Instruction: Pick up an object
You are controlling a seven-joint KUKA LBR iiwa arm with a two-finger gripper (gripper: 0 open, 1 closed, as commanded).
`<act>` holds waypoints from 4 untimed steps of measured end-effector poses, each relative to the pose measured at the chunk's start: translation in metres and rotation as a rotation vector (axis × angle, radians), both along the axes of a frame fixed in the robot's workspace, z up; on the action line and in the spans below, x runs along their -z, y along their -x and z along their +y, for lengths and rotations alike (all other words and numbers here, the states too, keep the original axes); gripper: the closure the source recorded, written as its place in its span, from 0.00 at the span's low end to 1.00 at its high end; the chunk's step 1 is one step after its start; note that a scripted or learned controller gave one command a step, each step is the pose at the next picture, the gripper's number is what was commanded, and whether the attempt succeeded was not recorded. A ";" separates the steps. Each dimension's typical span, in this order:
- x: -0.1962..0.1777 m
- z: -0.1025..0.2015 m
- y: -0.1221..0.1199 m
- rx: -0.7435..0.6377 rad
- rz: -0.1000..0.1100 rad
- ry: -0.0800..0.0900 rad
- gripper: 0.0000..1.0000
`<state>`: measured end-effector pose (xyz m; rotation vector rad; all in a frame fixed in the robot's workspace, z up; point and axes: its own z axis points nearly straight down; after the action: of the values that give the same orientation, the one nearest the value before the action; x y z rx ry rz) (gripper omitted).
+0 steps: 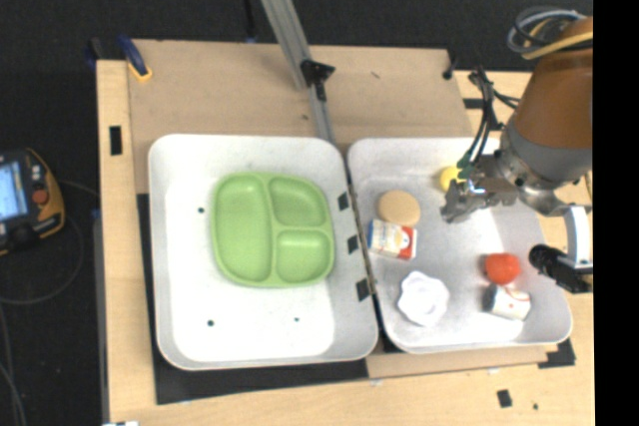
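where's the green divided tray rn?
The green divided tray lies in the left bin, roughly centered, across the divider from the small carton in the right bin.

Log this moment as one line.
claw: over right bin, by yellow object | grasp: none seen | left bin: green tray

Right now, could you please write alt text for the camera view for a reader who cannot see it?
A grey arm's gripper hangs over the right bin, near a yellow object, tan round, small carton, white lid and red object. The left bin holds a green divided tray.
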<state>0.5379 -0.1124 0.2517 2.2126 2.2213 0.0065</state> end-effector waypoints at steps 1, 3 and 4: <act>-0.008 0.049 0.010 -0.004 0.005 -0.003 1.00; 0.005 0.146 0.019 -0.004 0.005 -0.003 1.00; 0.012 0.201 0.032 -0.004 0.007 -0.003 1.00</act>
<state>0.5057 0.0891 0.2393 2.2130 2.2312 0.0023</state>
